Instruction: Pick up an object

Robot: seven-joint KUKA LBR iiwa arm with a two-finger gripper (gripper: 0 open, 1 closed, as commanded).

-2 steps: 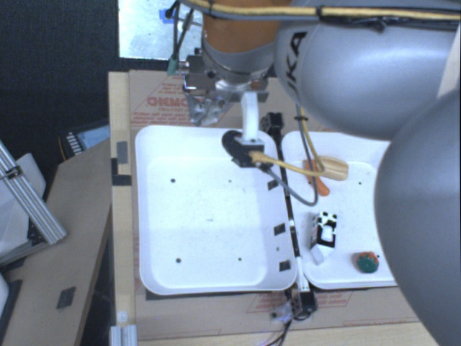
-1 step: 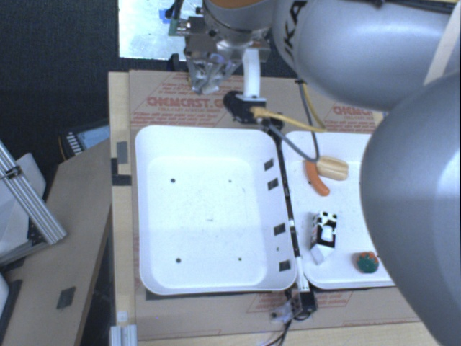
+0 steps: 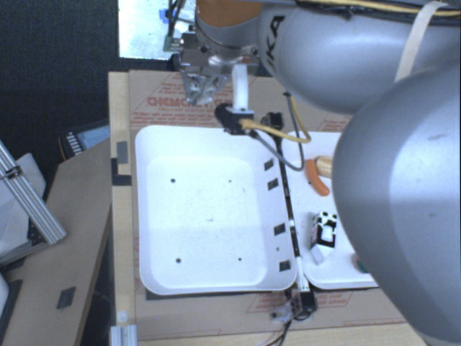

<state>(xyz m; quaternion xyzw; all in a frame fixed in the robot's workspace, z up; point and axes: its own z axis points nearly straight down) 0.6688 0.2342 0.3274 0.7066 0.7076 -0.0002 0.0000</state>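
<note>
The cardboard-covered surface (image 3: pixel 194 96) carries two white bins (image 3: pixel 209 215) beside a dark wall. The pincer (image 3: pixel 200 92) hangs over the cardboard behind the left bin; whether it is open or closed cannot be told.

There are two white bins: a left bin (image 3: pixel 155 215) and a right bin (image 3: pixel 333 280). One orange thing (image 3: pixel 317 177). One black-and-white thing (image 3: pixel 325 231).
</note>
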